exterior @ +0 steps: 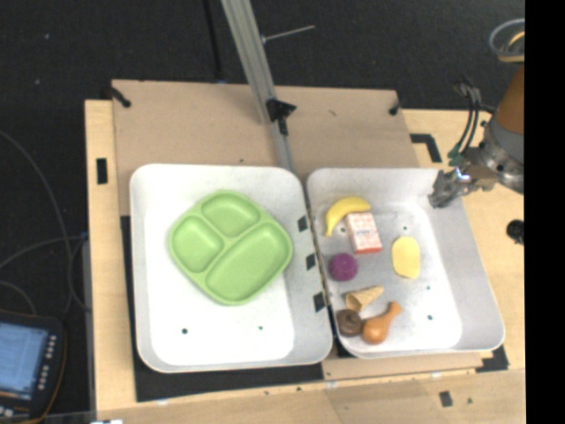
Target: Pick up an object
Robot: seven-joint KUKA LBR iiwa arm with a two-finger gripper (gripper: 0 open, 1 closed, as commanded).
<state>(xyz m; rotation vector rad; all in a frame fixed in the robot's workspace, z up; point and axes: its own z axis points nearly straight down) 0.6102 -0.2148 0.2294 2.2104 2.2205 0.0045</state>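
Right bin (459, 263), near the tabletop's right edge: banana (345, 210), carton (363, 233), purple ball (342, 267), yellow piece (406, 257), cone (364, 298), pear (380, 323). Pincer (444, 191) over the bin's upper right corner, grip state cannot be told.

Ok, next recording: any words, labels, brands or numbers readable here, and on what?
None can be read.
Small carton in the right bin: red and white print on its face, too blurred to read.
Handheld screen at the lower left: lit blue display, lines too small to read.
Green divided plate in the left bin: no marking visible.
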